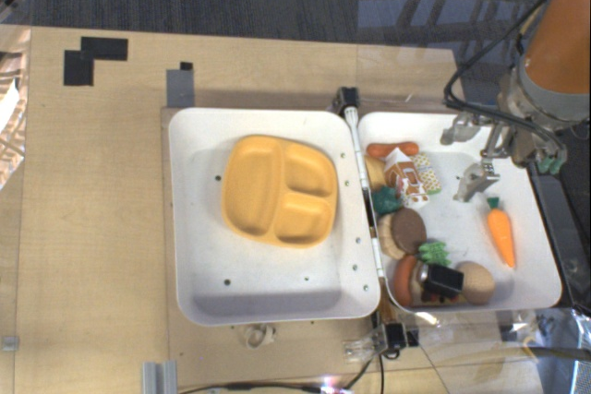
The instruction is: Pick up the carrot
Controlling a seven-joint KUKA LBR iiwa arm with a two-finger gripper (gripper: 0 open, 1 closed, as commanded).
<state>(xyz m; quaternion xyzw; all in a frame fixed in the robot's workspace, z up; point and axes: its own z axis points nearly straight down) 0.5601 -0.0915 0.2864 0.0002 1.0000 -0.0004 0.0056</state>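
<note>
1. The carrot [500, 235] lay in the right bin [545, 291], near its right wall, green top pointing up the view.
2. The gripper [477, 176] hung just above the carrot's top, fingers apart and holding nothing.
3. Toy foods [406, 175] sat piled along the bin's left side; one may have been a cookie.
4. A yellow tray [279, 189] sat in the left bin [199, 226].

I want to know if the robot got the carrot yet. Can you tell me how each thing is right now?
carrot: lying flat in the right bin, leafy end toward the gripper, not held.
gripper: above the right bin, just up from the carrot, holding nothing.
yellow tray: sitting right side up in the left bin.
right bin: holds the carrot and a pile of toy food along its left side.
</note>
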